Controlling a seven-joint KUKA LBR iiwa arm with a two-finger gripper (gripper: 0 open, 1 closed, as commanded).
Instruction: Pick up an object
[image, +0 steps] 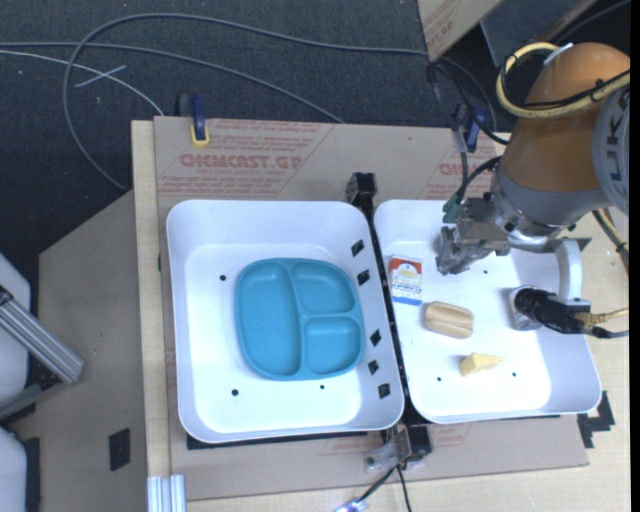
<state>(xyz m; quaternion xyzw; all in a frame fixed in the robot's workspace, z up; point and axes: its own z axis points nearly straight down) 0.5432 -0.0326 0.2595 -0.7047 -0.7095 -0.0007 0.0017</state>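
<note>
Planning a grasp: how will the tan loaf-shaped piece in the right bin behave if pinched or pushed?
The tan loaf-shaped piece looks rounded and smooth, so it may slip or roll sideways. It seems small, probably light, likely sliding across the right bin when nudged.

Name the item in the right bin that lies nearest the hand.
The small red-and-white carton, just left of the hand. The tan bread roll and yellow wedge lie farther toward the bin's front.

Bright, even overhead light; soft, short shadows under the arm (560, 140). Mild glare off the white bins (200, 300), washing out their rims. Slightly soft and grainy throughout, dark floor (80, 120) underexposed.
</note>
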